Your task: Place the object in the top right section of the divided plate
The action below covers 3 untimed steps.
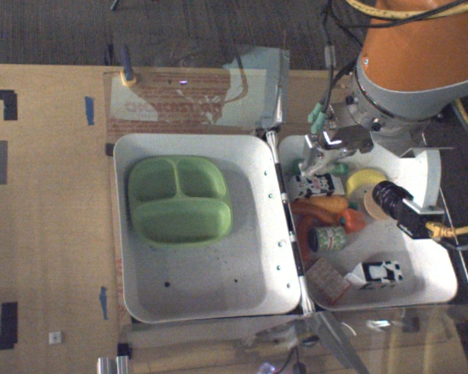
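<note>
Hanging over the far left corner of the right bin [444, 283], the claw [321, 158] points down at a heap of small things; whether its fingers are parted or closed cannot be told, and nothing is seen gripped between them. Above it rises the grey arm [409, 92] with its orange band [421, 14]. Just below the claw lie a small black and white carton [313, 184], an orange carrot-like piece [320, 206], a green can [327, 238], a yellow round object [364, 181], a roll of tape [372, 201], a brown packet [327, 279] and another black and white carton [382, 272]. The left bin [218, 287] holds the green divided plate [179, 199] toward its far left side, with all three sections bare. Both bins sit on a tan bench [47, 209].
</note>
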Each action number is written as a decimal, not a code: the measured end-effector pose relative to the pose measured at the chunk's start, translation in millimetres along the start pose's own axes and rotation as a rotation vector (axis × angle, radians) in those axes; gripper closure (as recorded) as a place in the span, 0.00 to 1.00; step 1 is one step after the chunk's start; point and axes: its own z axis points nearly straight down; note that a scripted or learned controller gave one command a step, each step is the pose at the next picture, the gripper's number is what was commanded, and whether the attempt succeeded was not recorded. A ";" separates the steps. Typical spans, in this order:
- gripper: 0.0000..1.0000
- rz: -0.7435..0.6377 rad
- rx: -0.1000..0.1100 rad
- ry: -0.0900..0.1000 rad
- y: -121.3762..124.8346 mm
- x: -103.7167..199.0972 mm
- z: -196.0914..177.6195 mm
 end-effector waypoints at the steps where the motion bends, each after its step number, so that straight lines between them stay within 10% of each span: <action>1: 1.00 -0.495 -0.002 0.000 -14.4 16.4 96.5; 2: 0.00 -0.495 -0.002 0.000 -14.4 16.4 96.4; 3: 1.00 -0.496 -0.004 -0.001 -12.9 16.9 86.8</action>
